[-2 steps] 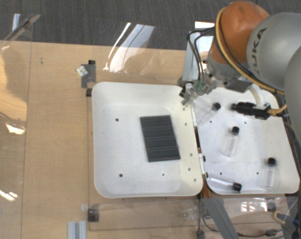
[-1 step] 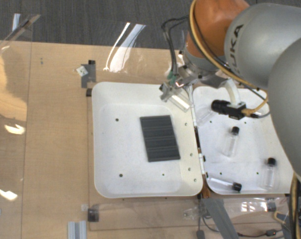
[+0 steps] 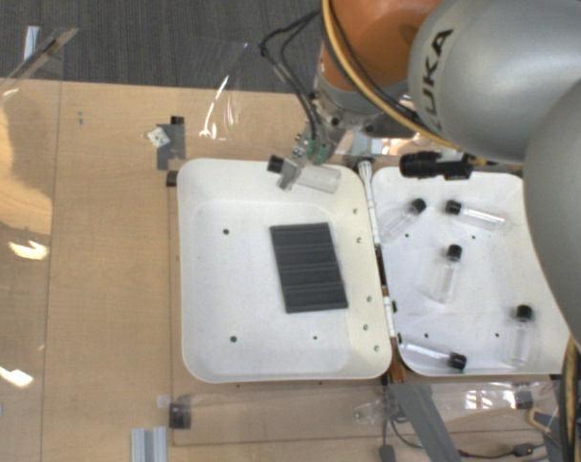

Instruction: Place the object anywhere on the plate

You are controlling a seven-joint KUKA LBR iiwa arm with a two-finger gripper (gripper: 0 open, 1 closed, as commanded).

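Observation:
A dark grey ribbed plate (image 3: 309, 268) lies flat in the middle of the left bin (image 3: 214, 335). My gripper (image 3: 298, 169) hangs over that bin's back rim, above and slightly left of the plate's far edge. A clear vial (image 3: 319, 178) with a black cap (image 3: 275, 164) lies crosswise between its fingers, cap pointing left. The gripper is shut on this vial. The arm's orange band and grey body hide the wrist above it.
The right bin (image 3: 492, 340) holds several clear vials with black caps, such as one (image 3: 446, 269) near its middle and one (image 3: 519, 330) at the right. The arm covers the upper right. Bare wooden bench lies to the left.

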